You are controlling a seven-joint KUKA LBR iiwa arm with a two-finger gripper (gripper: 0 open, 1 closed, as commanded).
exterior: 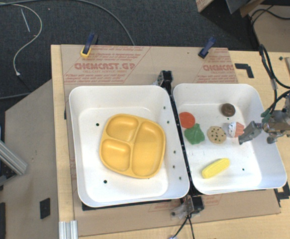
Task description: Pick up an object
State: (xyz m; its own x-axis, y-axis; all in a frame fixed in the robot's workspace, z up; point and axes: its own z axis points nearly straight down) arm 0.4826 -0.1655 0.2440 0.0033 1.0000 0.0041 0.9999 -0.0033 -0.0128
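**Gripper at the right bin's edge, toy food spread across the bin**

On the worktop point(135, 59) two white bins sit side by side. The left bin point(85, 103) holds a yellow divided plate point(133, 145), lying flat near its middle. The right bin point(264, 168) carries the small things. A brown round piece point(228, 109) lies toward the far wall. A red disc point(186, 119) lies at the left, with a green leafy piece point(194, 135) touching it just below. A speckled cookie point(216, 134) sits beside the green piece. A small white and orange piece point(235, 129) lies right of the cookie. A yellow corn cob point(215, 168) lies apart from the rest, nearer the front.

The gripper point(249, 132) reaches in from the right, over the bin's right side, just beside the white and orange piece. Whether its fingers are spread or pressed together cannot be told from this view, and nothing is seen between them.
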